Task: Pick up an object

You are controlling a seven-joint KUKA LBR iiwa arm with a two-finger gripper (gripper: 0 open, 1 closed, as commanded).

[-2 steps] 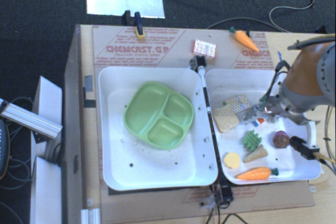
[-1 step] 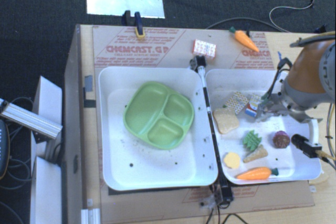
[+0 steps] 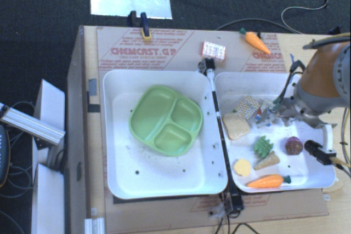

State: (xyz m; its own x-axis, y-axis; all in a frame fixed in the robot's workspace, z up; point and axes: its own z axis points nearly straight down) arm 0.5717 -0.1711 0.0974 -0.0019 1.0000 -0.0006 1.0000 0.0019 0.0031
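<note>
A: What is seen from the camera view?

B: Two white bins are set side by side on the bench (image 3: 181, 55). A green tray (image 3: 166, 119) lies in the left bin (image 3: 118, 134). In the right bin (image 3: 315, 172) the pickable things are gathered: a bread slice (image 3: 237, 126), a checkered piece (image 3: 248, 106), a green leaf (image 3: 263, 146), a purple ball (image 3: 294, 145), a yellow disc (image 3: 242, 167), a tan wedge (image 3: 267, 160) and a carrot (image 3: 267, 181). A second carrot (image 3: 256, 41) and a small box (image 3: 214, 51) lie outside, on the bench.

A: And the gripper?

B: The gripper (image 3: 270, 116) is lowered into the right bin's upper part, between the checkered piece and the ball. Whether it is open or closed cannot be told, and nothing is seen held.

A: How should the step be done well?

B: One thing standing apart should probably be chosen, such as the ball or the leaf. The gripper should be centred over it, lowered squarely, and closed before any lift is made, so that neighbours are not nudged.
</note>
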